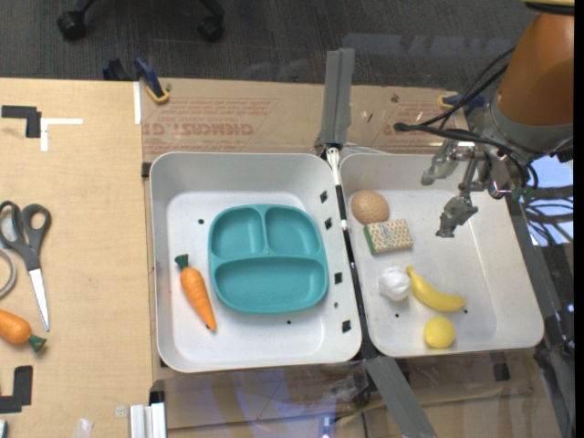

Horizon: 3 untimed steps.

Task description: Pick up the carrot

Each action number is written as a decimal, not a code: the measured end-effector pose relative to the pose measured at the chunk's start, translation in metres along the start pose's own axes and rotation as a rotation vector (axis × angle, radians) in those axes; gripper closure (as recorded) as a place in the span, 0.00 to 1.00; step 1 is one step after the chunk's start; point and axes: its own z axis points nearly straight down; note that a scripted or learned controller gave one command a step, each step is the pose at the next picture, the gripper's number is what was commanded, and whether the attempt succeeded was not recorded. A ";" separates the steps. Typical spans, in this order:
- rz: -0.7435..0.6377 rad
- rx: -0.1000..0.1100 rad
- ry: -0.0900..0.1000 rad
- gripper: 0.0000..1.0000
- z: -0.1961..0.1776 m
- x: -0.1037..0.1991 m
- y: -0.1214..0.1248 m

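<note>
The carrot (196, 297), orange with a green stub, lies in the left bin (169, 190) along its left wall, just left of a teal divided plate (267, 258). My gripper (447, 194) hangs over the back of the right bin (511, 272), far to the right of the carrot. Its fingers (453, 215) stand open with nothing between them. The nearest things to it are a brown egg-shaped object (370, 206) and a speckled block (389, 236), both to its left.
The right bin also holds a white lump (394, 283), a banana (435, 292) and a lemon (439, 332). On the wooden bench at the left lie scissors (27, 245) and a second carrot (14, 328). A raised divider (339, 235) separates the bins.
</note>
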 end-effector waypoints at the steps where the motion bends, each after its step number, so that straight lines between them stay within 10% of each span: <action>1: -0.089 0.000 0.001 0.00 0.116 0.043 -0.003; 2: 0.085 0.003 -0.011 0.00 0.139 0.043 0.020; 3: -0.670 0.001 -0.003 0.00 0.119 0.073 -0.044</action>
